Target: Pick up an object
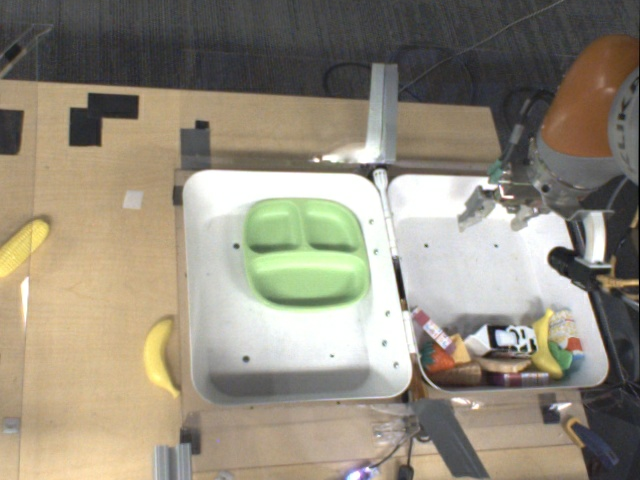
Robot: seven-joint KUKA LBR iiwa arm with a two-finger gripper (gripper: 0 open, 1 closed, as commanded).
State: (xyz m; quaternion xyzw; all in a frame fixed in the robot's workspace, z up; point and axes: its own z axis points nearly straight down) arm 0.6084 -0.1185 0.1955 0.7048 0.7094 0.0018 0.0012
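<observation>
- Camera view: two shallow white bins are seen side by side on the table (90, 298), the left bin (210, 268) and the right bin (450, 268) meeting along a shared middle rim.
- A green divided plate (303, 251) is seen lying flat in the left bin, nearer its far edge than its near edge, with three compartments facing up.
- A heap of small objects (500, 348) is gathered along the near edge of the right bin, reaching into its near right corner; a yellow banana-shaped toy (547, 340), a small black-and-white item (515, 339) and a red-and-white packet (432, 328) can be made out, the rest being too small to name.
- The end effector (497, 208) is held above the far part of the right bin, close to its far edge, well apart from the heap.
- Its two fingers are seen spread apart, with nothing between them.
- The grey arm (600, 128) with its orange band is seen entering over the right bin's far right corner.
- Outside the bins, a yellow banana (160, 356) is laid on the table just beside the left bin's near left corner.
- A yellow corn cob (22, 248) is laid at the table's left edge.
- Black shapes (100, 116) are marked on the table toward its far left corner.
</observation>
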